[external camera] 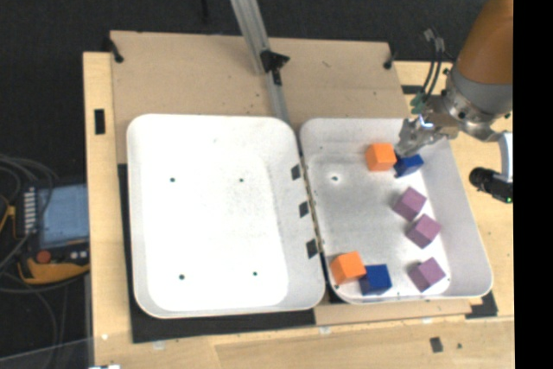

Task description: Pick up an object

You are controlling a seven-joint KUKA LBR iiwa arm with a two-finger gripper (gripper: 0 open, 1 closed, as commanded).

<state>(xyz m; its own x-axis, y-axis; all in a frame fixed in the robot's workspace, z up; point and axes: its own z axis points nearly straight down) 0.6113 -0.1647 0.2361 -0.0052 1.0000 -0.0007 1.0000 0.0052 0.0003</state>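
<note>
Gripper (415, 136) hangs low over the far right part of the right bin (462, 194); whether it is spread or closed I cannot tell. Nearest the bin's front edge lie an orange cube (348, 266), a blue cube (376, 279) touching it, and 1 purple cube (426, 273); 2 more purple cubes (409, 203) sit midway along the right side. Farthest, a small blue block (409, 164) lies just below the tool, touching or nearly so, tilted, with an orange block (379, 156) just left of it.
</note>
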